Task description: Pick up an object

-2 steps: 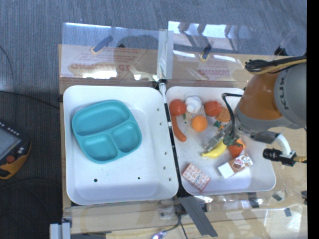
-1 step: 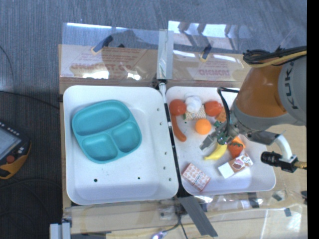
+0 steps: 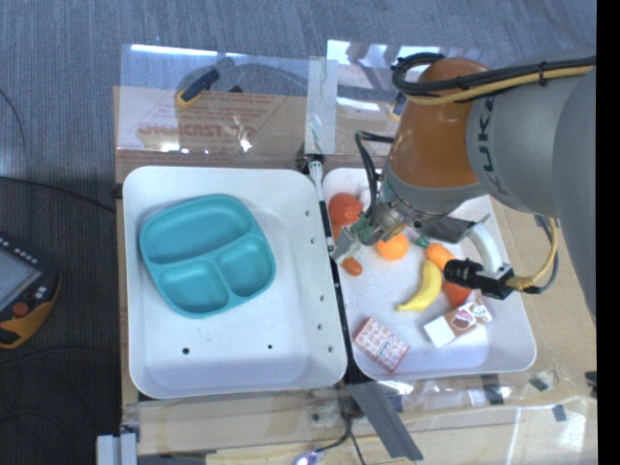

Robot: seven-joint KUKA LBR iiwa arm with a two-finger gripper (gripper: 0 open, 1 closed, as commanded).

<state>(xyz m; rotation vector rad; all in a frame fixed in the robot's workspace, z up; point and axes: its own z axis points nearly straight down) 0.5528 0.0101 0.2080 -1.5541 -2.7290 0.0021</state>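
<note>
Camera view: my gripper (image 3: 351, 243) is low in the right white bin (image 3: 513, 352), near a small orange ball (image 3: 392, 247) and a red tomato-like ball (image 3: 344, 208). I cannot tell its state, and nothing looks lifted, so I judge the pick not yet done.

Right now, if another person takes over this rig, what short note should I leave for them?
Pincer: low in the right bin, near its left wall, among the toy food. I cannot tell whether it is open or shut, and nothing is seen held in it.
Right bin: red tomato and orange fruit beside the pincer, a small red piece, banana, patterned box, white and red carton.
Left bin: teal divided plate.
Done: arm is down at the items.
Left: grasp one object and lift it.
</note>
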